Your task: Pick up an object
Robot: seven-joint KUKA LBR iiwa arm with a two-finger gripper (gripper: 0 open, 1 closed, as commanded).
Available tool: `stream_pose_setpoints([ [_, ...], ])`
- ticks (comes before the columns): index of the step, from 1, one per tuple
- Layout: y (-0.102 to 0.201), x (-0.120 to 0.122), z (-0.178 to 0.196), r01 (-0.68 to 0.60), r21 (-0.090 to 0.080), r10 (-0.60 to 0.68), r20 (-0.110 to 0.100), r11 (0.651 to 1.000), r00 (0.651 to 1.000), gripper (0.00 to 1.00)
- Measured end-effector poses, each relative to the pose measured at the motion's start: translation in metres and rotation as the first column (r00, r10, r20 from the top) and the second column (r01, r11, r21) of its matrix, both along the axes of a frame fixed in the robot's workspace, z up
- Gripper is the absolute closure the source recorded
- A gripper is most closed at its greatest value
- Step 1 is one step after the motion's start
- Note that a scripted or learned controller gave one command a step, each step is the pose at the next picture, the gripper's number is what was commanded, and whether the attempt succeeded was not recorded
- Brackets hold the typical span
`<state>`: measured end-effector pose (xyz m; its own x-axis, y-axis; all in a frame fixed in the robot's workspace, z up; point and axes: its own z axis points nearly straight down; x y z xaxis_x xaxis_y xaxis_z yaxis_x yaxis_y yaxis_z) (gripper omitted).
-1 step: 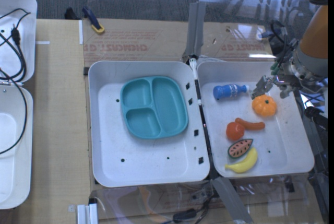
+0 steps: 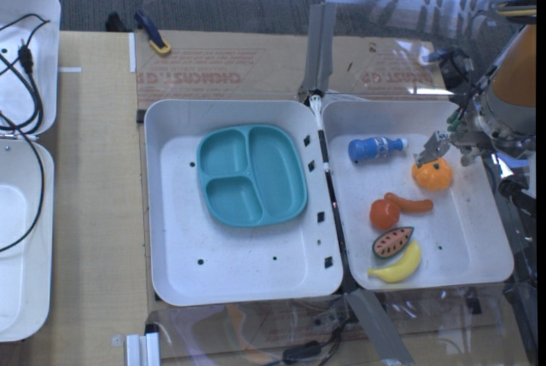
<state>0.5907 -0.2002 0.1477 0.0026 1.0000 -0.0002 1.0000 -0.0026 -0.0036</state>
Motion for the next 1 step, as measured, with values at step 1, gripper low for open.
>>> stream_pose_setpoints([
  [1, -0.0019, -0.0048, -0.0573, -0.002, 0.001, 0.002, 0.000, 1.000, 1.000, 0.00],
])
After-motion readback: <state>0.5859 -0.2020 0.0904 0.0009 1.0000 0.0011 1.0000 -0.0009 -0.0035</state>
